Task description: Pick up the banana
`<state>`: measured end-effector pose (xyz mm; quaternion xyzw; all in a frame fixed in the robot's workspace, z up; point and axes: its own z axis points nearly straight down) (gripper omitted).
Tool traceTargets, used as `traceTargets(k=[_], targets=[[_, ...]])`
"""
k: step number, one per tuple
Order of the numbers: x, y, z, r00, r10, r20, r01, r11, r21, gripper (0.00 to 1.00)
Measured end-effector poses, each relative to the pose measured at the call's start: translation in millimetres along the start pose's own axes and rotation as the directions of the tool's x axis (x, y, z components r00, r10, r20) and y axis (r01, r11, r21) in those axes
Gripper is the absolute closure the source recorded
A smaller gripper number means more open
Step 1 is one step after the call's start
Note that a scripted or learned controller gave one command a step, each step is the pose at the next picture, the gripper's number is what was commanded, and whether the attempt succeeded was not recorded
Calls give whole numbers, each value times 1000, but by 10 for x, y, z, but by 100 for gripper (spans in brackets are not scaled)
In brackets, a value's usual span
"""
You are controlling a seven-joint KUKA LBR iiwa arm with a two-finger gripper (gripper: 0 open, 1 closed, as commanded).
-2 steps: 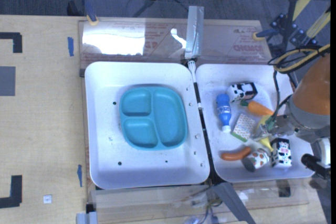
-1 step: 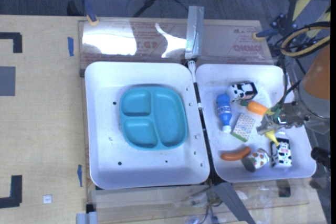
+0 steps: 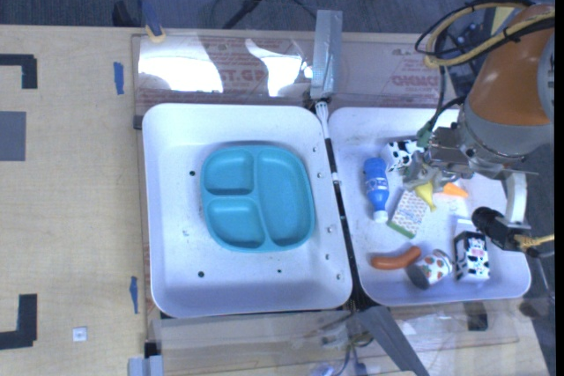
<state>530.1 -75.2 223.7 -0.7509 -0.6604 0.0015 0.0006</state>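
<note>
Nearest the camera, along the right bin's (image 3: 520, 282) front edge, lie a sausage (image 3: 395, 259), a speckled ball (image 3: 429, 269) and a cow-patterned carton (image 3: 472, 257). The banana (image 3: 426, 192) sits mid-bin, mostly hidden under the tool (image 3: 438, 176), so its axis cannot be read, nor whether the tool is open. The arm (image 3: 511, 101) reaches in from the right, with a blue bottle (image 3: 376, 187) and snack packet (image 3: 408, 212) crowding the left; the left bin (image 3: 167, 216) holds a blue divided plate (image 3: 258, 195).

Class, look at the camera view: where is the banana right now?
The banana lies in the right bin, just under the gripper, between the patterned card on its left and a small orange piece on its right.
</note>
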Motion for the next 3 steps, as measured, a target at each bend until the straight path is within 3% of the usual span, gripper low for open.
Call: traceTargets(k=[1, 2, 3], targets=[[179, -474, 117, 999, -47, -2, 47, 999, 4, 100], [791, -555, 415, 1000, -32, -1, 32, 999, 5, 100], [1362, -495, 351, 996, -86, 0, 86, 996, 1, 100]])
